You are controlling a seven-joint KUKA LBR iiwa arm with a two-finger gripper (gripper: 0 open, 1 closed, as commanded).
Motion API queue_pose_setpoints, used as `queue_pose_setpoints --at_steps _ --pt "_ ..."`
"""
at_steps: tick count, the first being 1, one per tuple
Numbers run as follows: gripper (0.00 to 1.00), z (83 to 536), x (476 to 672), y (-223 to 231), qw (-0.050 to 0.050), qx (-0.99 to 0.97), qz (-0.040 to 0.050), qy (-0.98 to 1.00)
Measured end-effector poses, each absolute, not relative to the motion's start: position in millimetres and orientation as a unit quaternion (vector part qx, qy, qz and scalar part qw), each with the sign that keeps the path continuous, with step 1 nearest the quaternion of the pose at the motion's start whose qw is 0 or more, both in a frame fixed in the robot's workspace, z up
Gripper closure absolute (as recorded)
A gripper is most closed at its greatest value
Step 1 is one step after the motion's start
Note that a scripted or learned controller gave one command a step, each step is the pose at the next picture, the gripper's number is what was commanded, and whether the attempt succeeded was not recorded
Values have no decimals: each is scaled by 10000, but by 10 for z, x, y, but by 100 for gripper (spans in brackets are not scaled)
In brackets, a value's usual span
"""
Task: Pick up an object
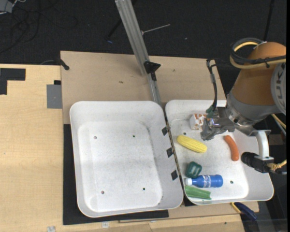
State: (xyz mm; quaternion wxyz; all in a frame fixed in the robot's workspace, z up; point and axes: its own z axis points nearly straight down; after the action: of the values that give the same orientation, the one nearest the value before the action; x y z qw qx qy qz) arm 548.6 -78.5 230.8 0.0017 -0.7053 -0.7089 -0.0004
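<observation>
Left bin (87,115): bare white floor, nothing in it to grasp. No risk there except a wasted reach if the program targets it.

Divider between the bins (168,139): dark clips along the shared edge. Anything nudged leftward could wedge against this wall.

Right bin (253,192): all candidates sit here. Yellow corn (192,143) lies on its side, mid-bin, nearest the divider. Below it a green pepper (194,168), then a blue bottle (206,181) lying flat with its white cap pointing left, and a green pod-shaped piece (198,193) touching or nearly touching the bottle at the bin's front lip. A small white-and-orange packet (198,121) sits toward the back. An orange carrot-like piece (232,147) lies further right.

Tool (210,129): low over the bin's back half, between the packet and the corn, just left of the orange piece. Its state cannot be told from this angle; nothing is visibly held.

Likely trouble, as judgement:
- Tool sits between three items and squarely over none; a straight descent may close on bare floor.
- Corn and bottle are round and lying down, so they may roll out of a pinch.
- The front cluster is crowded; a grasp there may catch two things or shove one over the lip.
- The packet looks thin and flat, hard to get under.
</observation>
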Motion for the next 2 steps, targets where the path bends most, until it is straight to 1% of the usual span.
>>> queue_pose_setpoints --at_steps 1,2 --pt "100 2253 5440 -168 27 -7051 4 -7091" --pt "100 2314 5397 278 18 -7055 6 -7087"
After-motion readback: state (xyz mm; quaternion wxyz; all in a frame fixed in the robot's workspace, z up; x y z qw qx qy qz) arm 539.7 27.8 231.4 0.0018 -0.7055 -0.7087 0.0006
